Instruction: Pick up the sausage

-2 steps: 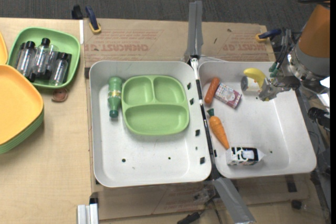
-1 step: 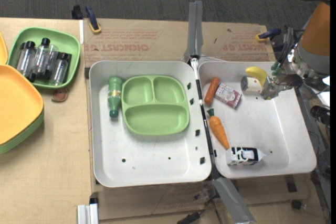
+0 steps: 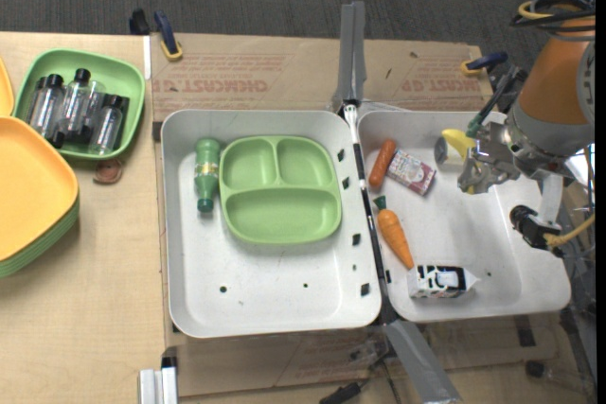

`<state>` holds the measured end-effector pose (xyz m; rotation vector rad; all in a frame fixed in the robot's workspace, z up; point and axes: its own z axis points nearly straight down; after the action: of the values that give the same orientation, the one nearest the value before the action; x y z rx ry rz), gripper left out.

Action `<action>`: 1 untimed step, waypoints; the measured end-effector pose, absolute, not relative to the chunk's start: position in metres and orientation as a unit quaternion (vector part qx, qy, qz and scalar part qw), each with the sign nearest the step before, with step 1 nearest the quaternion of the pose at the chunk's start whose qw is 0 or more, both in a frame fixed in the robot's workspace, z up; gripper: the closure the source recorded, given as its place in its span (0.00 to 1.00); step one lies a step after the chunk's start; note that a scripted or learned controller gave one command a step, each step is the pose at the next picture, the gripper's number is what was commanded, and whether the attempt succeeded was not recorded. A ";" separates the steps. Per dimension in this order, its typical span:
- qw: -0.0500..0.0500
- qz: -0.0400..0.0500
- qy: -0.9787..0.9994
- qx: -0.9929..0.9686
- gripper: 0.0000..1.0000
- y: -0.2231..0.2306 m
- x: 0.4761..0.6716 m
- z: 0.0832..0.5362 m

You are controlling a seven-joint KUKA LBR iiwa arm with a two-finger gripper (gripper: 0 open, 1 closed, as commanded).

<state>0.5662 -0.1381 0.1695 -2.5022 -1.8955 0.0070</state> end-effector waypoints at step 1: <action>0.002 0.004 -0.605 -0.796 1.00 -0.139 0.566 0.177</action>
<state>0.5658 -0.1388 0.1772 -2.4987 -1.8981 0.0121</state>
